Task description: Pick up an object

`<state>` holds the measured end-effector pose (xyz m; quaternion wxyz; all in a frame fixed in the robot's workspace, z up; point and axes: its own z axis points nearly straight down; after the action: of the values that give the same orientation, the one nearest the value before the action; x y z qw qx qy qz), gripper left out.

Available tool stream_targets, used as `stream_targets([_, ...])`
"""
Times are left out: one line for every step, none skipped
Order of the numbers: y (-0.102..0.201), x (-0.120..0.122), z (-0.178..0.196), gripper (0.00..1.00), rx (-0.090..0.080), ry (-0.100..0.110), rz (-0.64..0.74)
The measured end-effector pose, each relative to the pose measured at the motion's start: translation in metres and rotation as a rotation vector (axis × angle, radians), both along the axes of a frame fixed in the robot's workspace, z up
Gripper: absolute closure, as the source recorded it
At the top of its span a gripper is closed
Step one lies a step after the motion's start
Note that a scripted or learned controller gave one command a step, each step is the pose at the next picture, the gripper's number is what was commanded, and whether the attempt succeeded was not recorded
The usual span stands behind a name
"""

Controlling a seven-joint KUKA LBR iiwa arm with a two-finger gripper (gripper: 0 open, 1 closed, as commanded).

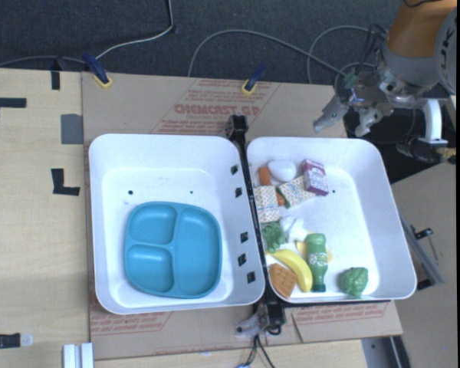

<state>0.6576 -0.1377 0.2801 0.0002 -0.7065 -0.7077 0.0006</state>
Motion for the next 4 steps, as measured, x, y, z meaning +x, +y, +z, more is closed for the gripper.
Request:
stream_targets([-0.041, -0.006, -0.125, 0.00, 0.000, 0.003, -0.002])
stream_targets([-0.036, 0.012, -0.193, 0.00, -0.002, -0.004, 0.001])
stream_targets([-0.047, 0.012, -0.193, 0.00, -0.001, -0.005, 0.001])
stream_targets([-0.034, -0.030, -0.193, 0.00, -0.002, -0.005, 0.000])
